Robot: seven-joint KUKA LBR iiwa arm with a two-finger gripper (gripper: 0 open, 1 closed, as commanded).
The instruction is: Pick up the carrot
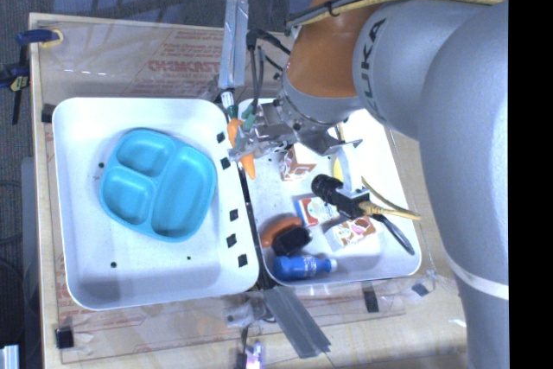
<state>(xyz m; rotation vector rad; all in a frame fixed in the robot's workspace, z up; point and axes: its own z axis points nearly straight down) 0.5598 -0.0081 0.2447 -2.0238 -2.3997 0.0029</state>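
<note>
Bulky grey arm point(432, 73), orange band point(324, 39), "KUKA" lettering, yellow and black cables

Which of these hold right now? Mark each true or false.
1. The blue sectioned plate lies in the left bin. True.
2. The carrot sits on the blue plate. False: it is at the right bin's left edge, by the tool.
3. The arm reaches over the right bin. True.
4. The blue bottle stands in the left bin. False: it lies in the right bin, near the front wall.
</note>
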